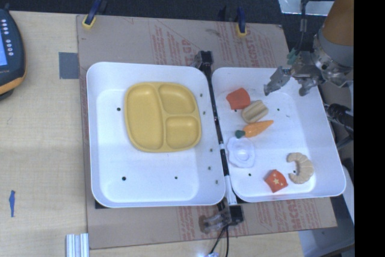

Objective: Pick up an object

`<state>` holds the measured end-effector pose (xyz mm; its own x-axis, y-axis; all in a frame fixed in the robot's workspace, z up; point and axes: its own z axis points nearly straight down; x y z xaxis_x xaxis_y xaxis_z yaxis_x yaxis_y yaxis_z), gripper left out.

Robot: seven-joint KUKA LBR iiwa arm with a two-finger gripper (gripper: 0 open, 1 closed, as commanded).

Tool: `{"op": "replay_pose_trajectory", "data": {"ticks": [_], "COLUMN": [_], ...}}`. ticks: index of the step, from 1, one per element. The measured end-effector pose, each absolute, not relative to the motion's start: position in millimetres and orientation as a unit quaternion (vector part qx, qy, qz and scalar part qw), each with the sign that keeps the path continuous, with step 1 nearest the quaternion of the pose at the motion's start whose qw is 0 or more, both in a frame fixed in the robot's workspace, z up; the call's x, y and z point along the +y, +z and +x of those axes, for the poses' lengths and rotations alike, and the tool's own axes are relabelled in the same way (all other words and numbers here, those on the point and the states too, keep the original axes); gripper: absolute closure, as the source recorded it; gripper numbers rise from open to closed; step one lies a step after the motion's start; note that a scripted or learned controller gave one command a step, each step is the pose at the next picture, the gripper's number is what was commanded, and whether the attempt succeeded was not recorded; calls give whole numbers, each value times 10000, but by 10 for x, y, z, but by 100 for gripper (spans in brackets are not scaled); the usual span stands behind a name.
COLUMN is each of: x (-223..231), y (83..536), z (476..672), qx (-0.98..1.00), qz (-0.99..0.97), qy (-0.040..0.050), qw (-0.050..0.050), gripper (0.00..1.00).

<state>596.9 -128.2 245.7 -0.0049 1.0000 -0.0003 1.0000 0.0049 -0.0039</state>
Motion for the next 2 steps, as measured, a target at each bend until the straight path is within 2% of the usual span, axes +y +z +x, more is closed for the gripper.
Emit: {"op": "replay_pose_trajectory", "data": {"ticks": [1,2], "x": [-1319,-951], "y": [980,953], "z": [5919,5841], "qx": [-7087,-7098], "qz": [-7054,-7044], "qy": [54,4], "qw": [67,-45], "gripper": [0,0]}}
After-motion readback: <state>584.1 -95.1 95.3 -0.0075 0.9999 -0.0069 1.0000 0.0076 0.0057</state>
